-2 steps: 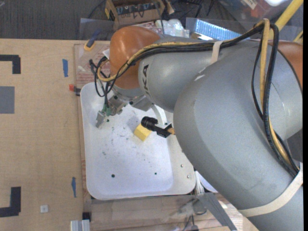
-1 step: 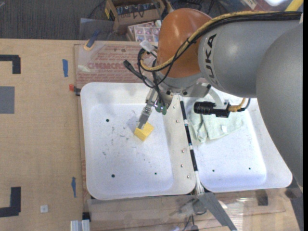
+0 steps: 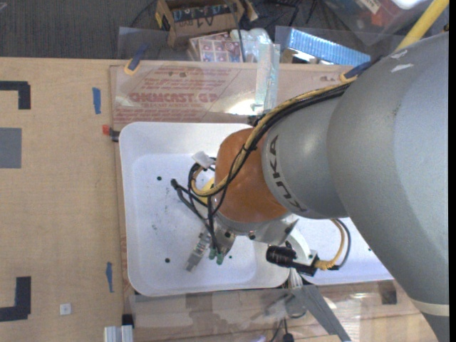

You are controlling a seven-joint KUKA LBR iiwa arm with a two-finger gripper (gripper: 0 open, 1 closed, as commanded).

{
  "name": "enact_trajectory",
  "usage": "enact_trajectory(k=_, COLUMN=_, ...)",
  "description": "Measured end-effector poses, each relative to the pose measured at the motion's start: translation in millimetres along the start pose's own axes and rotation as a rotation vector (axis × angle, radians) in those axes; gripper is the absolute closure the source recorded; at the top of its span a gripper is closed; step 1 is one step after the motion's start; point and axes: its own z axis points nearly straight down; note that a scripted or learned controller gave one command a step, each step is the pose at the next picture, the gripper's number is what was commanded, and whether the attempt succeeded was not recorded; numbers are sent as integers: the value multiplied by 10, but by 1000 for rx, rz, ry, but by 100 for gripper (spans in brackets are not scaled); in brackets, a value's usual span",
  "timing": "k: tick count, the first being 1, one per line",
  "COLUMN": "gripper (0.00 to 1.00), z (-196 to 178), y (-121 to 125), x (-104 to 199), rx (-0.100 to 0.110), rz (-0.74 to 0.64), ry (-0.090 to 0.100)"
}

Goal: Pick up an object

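Gripper (image 3: 206, 251) is seen low over the white bin (image 3: 142, 191) floor; finger state cannot be told. No object is made out between or beside its tips. Orange band (image 3: 242, 184) sits above it.

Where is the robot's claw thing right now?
In the camera view, the gripper hangs low over the left white bin, near the bin's front edge, just below the arm's orange band.
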Motion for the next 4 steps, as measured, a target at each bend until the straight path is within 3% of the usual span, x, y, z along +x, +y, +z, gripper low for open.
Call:
enact_trajectory(k=1, gripper=0, z=10, y=624, x=-242, rx=-5, rz=114, ry=-7)
enact_trajectory(k=2, gripper=0, z=19, y=1081, x=-826, rx=-5, rz=311, ry=-4)
enact_trajectory(k=3, gripper=0, z=27, y=675, x=-1557, rx=0, rz=292, ry=-5)
enact_trajectory(k=4, gripper=100, z=-88, y=713, x=-1550, rx=-5, rz=286, ry=-9)
